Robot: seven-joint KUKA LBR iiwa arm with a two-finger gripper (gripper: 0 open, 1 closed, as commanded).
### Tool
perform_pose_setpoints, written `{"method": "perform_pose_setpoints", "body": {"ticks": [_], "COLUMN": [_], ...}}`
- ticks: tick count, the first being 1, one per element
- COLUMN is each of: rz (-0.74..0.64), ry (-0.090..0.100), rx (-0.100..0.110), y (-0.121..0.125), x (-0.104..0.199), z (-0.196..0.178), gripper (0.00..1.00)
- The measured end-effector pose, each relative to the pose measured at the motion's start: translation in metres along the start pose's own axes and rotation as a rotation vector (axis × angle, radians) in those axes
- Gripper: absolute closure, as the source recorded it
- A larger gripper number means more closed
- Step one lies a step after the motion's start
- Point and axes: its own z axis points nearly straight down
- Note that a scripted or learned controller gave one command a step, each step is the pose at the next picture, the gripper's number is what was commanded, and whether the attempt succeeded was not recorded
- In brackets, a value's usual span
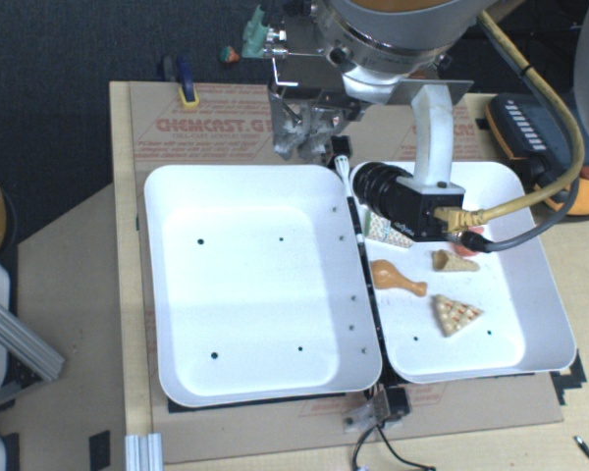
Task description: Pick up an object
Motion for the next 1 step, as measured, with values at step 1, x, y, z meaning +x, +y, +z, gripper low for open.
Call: {"method": "perform_pose_setpoints", "body": {"ticks": [1], "rz": [0.007], "ry": [-0.016], "rx": [0.031], "y": [0.0437], "x": [-0.0025], "z": [0.1056], "gripper": [1.0]}}
